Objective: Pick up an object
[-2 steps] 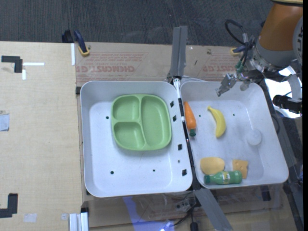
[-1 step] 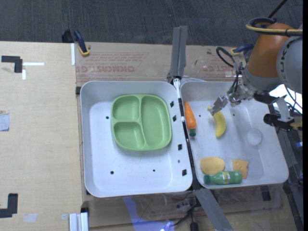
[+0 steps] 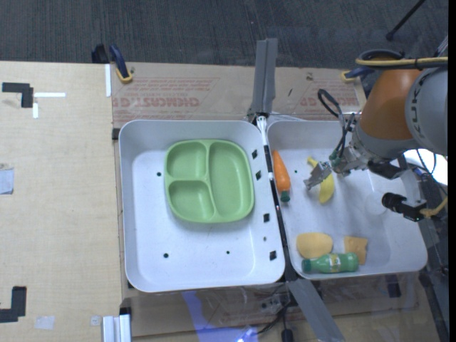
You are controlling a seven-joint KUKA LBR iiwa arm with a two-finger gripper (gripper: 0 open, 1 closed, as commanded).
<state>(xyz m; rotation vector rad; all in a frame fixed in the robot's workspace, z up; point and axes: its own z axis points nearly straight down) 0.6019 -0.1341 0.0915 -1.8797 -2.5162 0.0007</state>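
We see the gripper point(image 3: 318, 176) low over the banana point(image 3: 325, 189) mid right bin point(image 3: 399, 258), nothing lifted yet, grip state unclear.

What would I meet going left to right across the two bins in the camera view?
Left bin's rim → green divided plate → carrot → gripper, right by the banana → orange block. The yellow potato-like piece and the green bottle overlap these in the order, so I leave them out.

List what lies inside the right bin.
The right bin holds a carrot, banana, yellow lump, tan block and green bottle. The arm covers its far corner.
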